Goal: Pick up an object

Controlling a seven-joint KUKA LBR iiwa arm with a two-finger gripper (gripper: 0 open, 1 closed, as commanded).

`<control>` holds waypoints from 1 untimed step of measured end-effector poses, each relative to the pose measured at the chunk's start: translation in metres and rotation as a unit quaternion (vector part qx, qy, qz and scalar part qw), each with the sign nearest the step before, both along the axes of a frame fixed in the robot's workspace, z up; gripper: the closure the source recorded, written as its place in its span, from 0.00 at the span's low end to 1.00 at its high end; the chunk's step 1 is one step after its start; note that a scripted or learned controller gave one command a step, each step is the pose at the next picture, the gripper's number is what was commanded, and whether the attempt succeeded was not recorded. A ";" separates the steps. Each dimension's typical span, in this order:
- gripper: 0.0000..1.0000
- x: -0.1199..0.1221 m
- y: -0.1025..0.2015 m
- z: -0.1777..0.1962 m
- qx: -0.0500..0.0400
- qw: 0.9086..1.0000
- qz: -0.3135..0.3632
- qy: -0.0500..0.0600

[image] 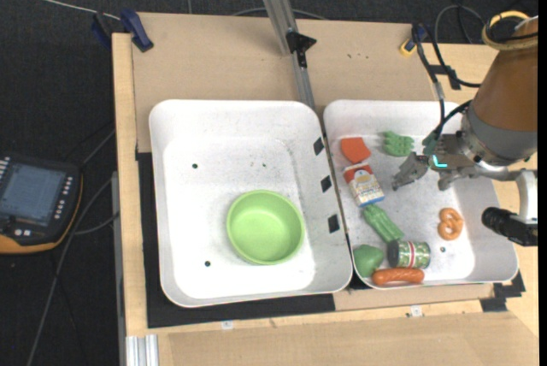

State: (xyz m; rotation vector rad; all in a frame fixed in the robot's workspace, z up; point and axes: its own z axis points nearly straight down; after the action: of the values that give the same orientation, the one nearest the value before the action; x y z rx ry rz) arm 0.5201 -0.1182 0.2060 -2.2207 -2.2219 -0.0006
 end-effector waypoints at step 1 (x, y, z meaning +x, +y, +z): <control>0.00 0.000 0.000 0.000 0.000 1.000 0.000 0.000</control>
State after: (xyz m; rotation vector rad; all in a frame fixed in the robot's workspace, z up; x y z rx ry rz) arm 0.5201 -0.1182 0.2060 -2.2207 -2.2218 -0.0005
